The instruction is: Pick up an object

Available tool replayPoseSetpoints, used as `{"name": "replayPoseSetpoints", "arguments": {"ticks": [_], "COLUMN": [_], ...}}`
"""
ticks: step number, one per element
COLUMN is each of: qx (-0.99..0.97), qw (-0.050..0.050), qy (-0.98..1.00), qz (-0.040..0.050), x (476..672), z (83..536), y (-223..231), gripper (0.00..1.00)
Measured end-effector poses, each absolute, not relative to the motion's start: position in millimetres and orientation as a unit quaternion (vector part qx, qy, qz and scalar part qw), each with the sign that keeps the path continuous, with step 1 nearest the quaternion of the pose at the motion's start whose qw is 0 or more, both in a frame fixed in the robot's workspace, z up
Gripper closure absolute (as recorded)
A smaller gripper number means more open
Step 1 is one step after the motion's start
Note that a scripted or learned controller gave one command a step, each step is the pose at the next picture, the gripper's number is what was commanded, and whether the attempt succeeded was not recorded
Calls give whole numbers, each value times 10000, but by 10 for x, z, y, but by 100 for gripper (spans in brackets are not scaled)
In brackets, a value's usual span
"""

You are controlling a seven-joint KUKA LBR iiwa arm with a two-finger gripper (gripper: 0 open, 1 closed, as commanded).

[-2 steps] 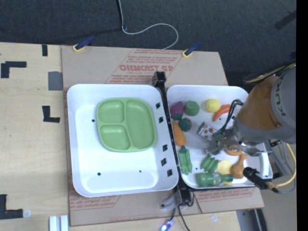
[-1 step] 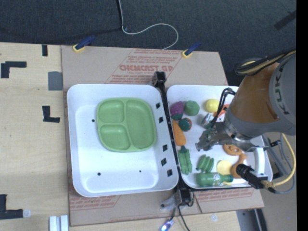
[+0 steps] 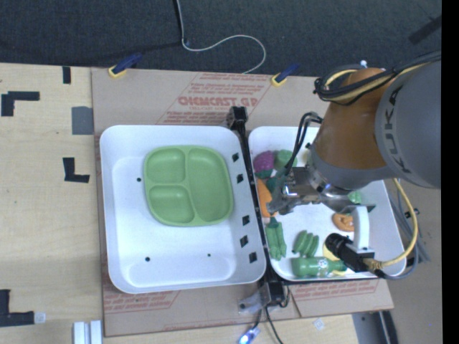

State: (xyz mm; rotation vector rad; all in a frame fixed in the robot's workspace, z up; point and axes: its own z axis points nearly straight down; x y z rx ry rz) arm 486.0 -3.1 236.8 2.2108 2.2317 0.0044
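I reach in from the right, my arm low over the right bin, because that bin holds all the small toys I could pick. My gripper sits near the bin's left wall, just beside an orange piece and below a purple one. I cannot tell how my gripper is set, or whether it has anything. Green pieces lie near the front of the bin, with a green bottle at the front wall. The left bin holds just a green plate, flat and well apart from me. My likely target is the orange piece.
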Motion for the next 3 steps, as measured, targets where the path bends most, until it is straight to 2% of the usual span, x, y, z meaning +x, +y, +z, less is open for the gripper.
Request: {"name": "replayPoseSetpoints", "arguments": {"ticks": [1, 2, 3], "qx": [7035, 7055, 7057], "qw": [16, 45, -11], "qy": [7107, 7087, 7085], "qz": [33, 63, -19], "x": [4841, 4845, 4835], "z": [3306, 4767, 4310], "y": [613, 615, 906], "gripper": [100, 100, 100]}}
